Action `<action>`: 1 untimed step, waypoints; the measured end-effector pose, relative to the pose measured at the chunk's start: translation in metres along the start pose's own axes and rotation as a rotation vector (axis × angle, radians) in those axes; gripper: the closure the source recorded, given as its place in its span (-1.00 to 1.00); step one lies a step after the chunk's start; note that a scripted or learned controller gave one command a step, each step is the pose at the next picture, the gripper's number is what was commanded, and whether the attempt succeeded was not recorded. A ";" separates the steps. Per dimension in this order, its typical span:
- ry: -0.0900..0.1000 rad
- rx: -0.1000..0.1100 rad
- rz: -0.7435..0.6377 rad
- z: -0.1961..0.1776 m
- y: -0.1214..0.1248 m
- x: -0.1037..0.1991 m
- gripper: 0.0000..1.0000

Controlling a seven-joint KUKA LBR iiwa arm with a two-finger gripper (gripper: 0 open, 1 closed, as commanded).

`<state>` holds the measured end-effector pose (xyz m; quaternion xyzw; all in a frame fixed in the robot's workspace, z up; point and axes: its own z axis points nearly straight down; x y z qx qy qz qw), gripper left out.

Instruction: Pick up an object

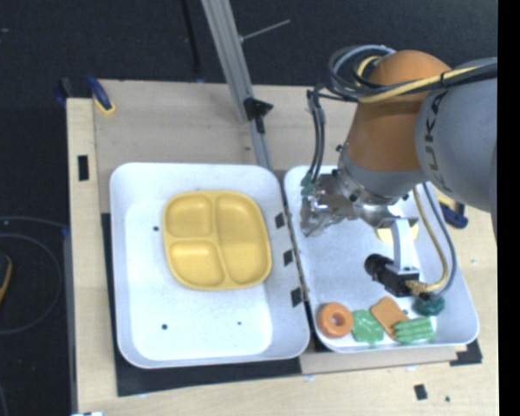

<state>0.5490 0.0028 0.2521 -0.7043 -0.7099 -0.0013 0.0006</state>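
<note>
Camera view | pincer over right bin | grip unclear

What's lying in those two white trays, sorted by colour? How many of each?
Yellow: 1, the divided plate in the left tray.
Orange: 2, a ring and a small block in the right tray.
Green: 2, toy pieces along the near edge.
Total: 5
</note>
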 end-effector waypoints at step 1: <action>-0.001 0.002 0.000 0.005 -0.011 0.058 1.00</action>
